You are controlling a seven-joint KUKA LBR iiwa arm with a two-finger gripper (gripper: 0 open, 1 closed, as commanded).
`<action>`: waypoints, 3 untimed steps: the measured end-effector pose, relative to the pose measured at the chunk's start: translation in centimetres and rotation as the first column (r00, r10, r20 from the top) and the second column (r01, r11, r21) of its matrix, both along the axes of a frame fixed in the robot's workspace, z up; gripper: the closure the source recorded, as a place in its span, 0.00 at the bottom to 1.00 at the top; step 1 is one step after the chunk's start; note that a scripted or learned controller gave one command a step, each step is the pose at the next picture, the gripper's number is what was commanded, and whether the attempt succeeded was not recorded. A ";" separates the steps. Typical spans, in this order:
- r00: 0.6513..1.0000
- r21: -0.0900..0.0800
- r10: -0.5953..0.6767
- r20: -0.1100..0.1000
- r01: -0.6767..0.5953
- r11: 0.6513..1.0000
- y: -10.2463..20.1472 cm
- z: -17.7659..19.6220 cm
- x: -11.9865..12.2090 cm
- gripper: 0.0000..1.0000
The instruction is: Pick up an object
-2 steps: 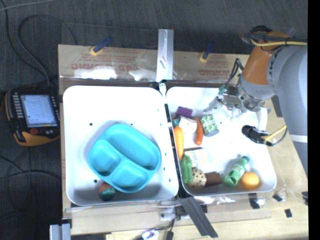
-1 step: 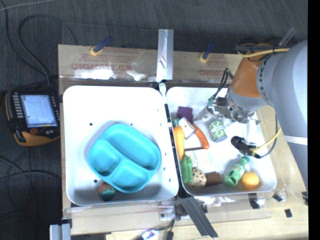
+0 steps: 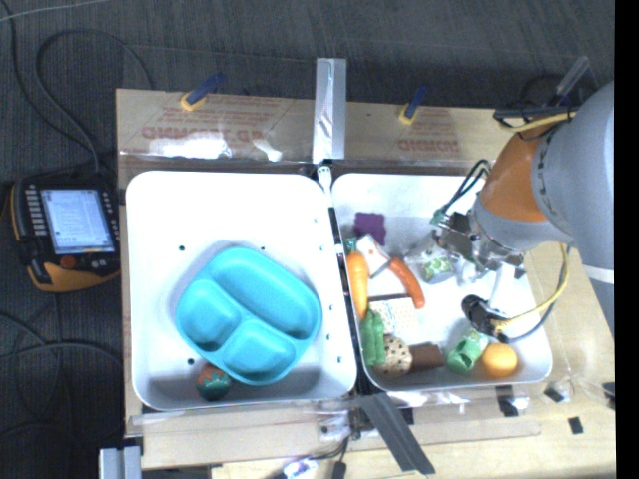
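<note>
The right bin (image 3: pixel 439 193) holds several toy foods. Among them are a purple piece (image 3: pixel 369 224), an orange carrot (image 3: pixel 356 281), a red chili (image 3: pixel 407 281), a green vegetable (image 3: pixel 372 339), a speckled cookie (image 3: pixel 395 353), a brown block (image 3: pixel 426 354), a green cup (image 3: pixel 464 352) and an orange fruit (image 3: pixel 499 359). My gripper (image 3: pixel 451 245) hangs low over the bin's middle right, just above a small green-and-white item (image 3: pixel 436 265). Whether it touches that item is unclear.
In the left bin (image 3: pixel 160 208) lies a blue divided plate (image 3: pixel 250 312), with a small red-and-green toy (image 3: pixel 211 379) at its near edge. A black and yellow cable (image 3: pixel 499 315) loops below the wrist. A pendant (image 3: pixel 65 228) sits on the floor at the left.
</note>
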State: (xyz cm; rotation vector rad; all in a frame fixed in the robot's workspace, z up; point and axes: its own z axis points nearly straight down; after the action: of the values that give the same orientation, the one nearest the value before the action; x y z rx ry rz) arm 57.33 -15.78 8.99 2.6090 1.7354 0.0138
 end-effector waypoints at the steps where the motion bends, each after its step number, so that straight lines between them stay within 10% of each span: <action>1: 1.000 0.001 0.001 -0.001 -0.001 1.000 0.0 0.9 0.0 1.00; 2: 0.959 0.005 -0.283 0.007 0.283 0.959 -1.8 0.4 -0.1 1.00; 3: 0.997 0.000 -0.070 -0.015 0.070 0.998 3.4 12.6 2.6 1.00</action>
State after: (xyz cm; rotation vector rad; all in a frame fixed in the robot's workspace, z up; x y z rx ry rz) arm 59.93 -12.38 21.57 2.6749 1.6476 -0.0062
